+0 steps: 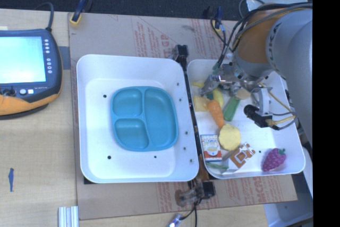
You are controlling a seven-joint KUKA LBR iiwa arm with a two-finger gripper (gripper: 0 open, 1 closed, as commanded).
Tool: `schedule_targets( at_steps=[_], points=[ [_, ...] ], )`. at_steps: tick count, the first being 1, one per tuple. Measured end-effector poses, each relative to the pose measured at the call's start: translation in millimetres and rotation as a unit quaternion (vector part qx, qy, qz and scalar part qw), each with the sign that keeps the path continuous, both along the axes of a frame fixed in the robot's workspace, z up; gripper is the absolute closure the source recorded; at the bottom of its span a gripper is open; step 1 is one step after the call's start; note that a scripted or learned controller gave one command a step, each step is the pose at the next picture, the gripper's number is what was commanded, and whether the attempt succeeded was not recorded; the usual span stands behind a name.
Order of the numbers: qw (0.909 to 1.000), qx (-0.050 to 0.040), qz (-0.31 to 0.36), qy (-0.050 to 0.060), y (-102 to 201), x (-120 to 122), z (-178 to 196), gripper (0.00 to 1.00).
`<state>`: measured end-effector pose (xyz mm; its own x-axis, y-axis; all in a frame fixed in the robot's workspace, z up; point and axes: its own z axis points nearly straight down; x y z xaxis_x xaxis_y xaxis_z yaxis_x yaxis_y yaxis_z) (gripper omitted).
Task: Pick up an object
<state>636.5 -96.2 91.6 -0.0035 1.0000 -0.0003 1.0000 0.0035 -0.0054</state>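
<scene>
— A cardboard-covered table (133,34); where's the carrot (215,112)?
— Right bin (289,165), just under the claw (226,81); whether that's apart, I can't tell. Looks light, hard, slick: grip mid-length.

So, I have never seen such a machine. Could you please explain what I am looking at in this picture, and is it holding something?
The single camera looks down at a slant on a bench. The grey and orange shape at the right is a robot arm; its gripper hangs low over the right white bin, among toy food: a carrot, a yellow piece, a green piece, purple grapes and a small carton. The left white bin holds a blue divided plate. I cannot tell whether anything is held.
</scene>
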Motion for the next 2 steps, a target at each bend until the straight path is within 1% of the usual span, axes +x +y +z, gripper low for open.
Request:
schedule_targets(
  at_steps=[1,2],
  points=[
    [1.0000,0.0002,0.000,0.002,-1,-1,10,1.00],
    [1.0000,0.0003,0.001,-0.002,54,-30,163,1.00]
  ],
)
